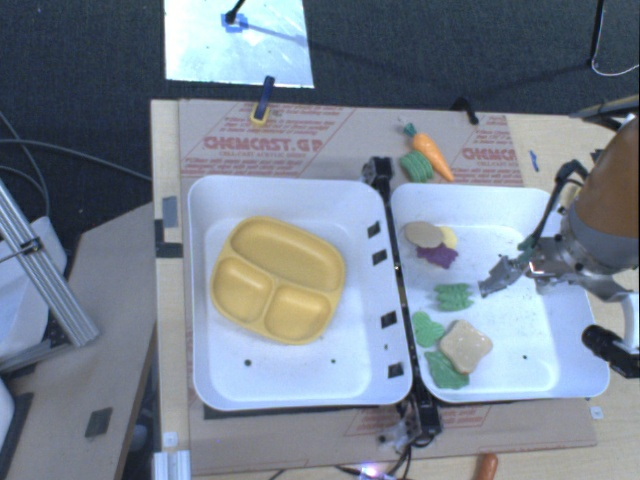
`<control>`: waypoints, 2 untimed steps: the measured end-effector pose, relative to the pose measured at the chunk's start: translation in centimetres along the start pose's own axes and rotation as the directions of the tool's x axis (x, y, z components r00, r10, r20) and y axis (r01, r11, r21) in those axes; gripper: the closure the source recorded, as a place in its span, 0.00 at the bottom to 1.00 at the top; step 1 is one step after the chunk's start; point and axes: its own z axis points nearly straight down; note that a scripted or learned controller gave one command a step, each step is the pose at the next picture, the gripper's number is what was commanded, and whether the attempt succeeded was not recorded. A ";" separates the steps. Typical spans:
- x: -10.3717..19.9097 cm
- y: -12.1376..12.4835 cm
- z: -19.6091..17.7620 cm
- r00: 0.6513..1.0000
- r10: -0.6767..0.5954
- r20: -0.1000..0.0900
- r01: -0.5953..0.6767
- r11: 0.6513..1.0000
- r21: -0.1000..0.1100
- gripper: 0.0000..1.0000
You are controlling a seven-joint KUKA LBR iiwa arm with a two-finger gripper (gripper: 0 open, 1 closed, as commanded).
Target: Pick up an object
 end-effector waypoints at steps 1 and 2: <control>0.8 2.0 12.2 1.000 0.001 -0.004 -0.001 1.000 0.001 0.00; 0.8 7.7 11.5 1.000 -0.004 0.001 0.004 1.000 -0.008 0.00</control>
